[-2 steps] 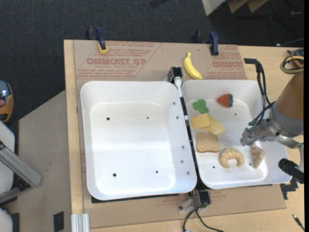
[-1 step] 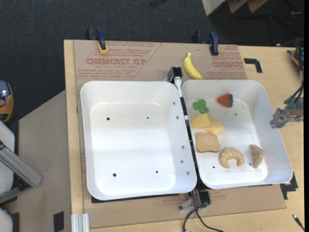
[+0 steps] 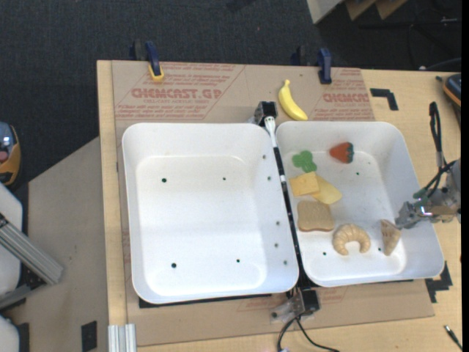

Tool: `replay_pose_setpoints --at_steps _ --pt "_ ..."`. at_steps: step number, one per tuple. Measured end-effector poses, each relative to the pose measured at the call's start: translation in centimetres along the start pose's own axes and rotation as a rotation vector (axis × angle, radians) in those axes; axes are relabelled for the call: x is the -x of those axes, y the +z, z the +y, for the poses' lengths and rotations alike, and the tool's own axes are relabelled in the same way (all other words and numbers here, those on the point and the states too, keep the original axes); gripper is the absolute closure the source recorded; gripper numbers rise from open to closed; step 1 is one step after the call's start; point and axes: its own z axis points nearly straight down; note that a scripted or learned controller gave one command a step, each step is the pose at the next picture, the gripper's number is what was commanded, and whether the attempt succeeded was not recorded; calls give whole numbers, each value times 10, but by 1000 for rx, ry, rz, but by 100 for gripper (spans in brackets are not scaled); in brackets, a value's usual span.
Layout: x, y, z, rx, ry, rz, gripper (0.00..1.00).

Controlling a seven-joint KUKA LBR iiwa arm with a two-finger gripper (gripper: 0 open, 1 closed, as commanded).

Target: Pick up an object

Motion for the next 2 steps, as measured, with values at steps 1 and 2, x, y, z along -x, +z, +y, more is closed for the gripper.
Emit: replay_pose_setpoints --at_steps 1,2 --pt "0 19 1 2 -1 -1 100" --pt "0 29 35 7 -3 -5 100"
